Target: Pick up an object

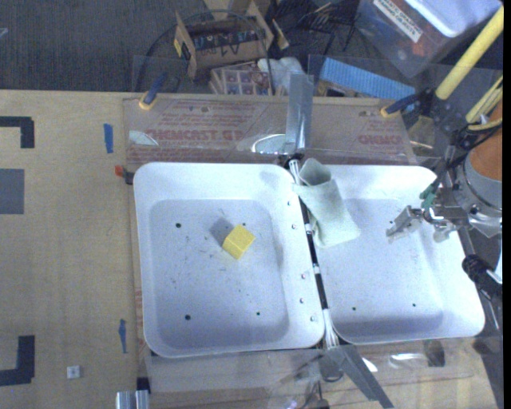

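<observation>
Camera view: arm [479, 180] low over right bin [399, 303], jaw state unclear

Red lettering runs across the clear plastic sheet [239, 132] lying behind the two bins; on its left half it looks like "CHEMCAST", though glare blurs some letters, and on its right end the red word is mirrored or too cut off to read. A white label [397, 17] on the dark object at the top edge carries dark print that is too small to make out.
</observation>
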